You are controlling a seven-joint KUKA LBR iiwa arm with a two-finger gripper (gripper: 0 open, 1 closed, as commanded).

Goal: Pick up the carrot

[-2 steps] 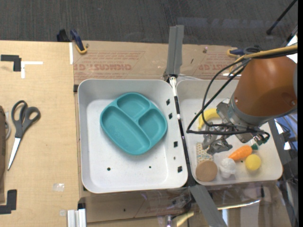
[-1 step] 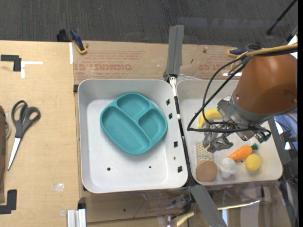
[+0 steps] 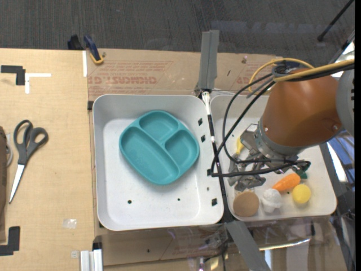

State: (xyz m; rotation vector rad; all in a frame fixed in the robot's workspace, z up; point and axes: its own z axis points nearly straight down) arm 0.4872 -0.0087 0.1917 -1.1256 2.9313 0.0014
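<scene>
Hovering in the right bin (image 3: pixel 330 205), the jaws (image 3: pixel 248 173) sit left of the carrot (image 3: pixel 286 182), their spread unreadable.

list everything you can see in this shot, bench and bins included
bins: 2, white, side by side on the bench
divided plate: 1, teal, left bin
carrot: 1, orange, right bin, front right
lemon: 1, yellow, right bin, right of the carrot
round brown item: 1, tan, right bin, front
small white item: 1, white, right bin, beside the brown one
scissors: 1, grey handles, bench far left
arm: 1, grey and orange, over the right bin
gripper: 1, dark, left of the carrot
</scene>
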